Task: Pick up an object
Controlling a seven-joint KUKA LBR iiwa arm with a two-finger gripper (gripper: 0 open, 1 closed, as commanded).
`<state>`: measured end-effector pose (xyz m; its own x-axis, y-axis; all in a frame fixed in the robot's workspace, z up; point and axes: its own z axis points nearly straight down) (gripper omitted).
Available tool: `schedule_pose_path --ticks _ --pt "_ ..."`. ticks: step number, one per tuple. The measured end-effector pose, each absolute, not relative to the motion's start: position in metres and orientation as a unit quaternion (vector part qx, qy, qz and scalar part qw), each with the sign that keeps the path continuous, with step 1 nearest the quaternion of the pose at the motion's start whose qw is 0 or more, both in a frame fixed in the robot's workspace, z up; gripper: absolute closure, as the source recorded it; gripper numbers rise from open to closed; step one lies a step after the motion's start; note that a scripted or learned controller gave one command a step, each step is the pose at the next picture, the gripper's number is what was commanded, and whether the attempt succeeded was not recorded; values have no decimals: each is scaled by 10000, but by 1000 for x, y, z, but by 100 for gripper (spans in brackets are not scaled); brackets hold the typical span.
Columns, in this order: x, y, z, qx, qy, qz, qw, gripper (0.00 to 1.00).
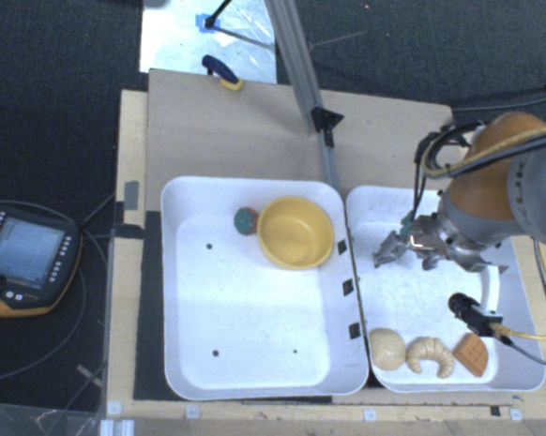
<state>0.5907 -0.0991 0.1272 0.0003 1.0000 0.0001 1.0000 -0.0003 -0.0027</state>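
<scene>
Croissant (431, 356), bun (386, 348) and cracker (470, 353) in right bin (380, 296) — claw (408, 251) above, spread wide, empty.

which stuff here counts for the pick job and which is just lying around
For the job:
- gripper, over the right bin
- bun, croissant and orange wedge along that bin's near edge
- yellow bowl and green ball in the left bin

Lying about:
- pendant on the floor at left
- clamp on the bench's far edge
- tripod leg

Dark carpet floor (58, 73) around a pale wooden bench (261, 127), evenly lit.
</scene>
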Motion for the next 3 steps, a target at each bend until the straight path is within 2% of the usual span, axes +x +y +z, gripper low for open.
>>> schedule_pose_path --ticks 1,2,3 --pt "590 -99 89 -7071 -7071 6 7 0" --pt "591 -99 101 -7071 -7071 -6 -6 100" --pt "584 -95 152 -7068 -7074 -16 -18 100"
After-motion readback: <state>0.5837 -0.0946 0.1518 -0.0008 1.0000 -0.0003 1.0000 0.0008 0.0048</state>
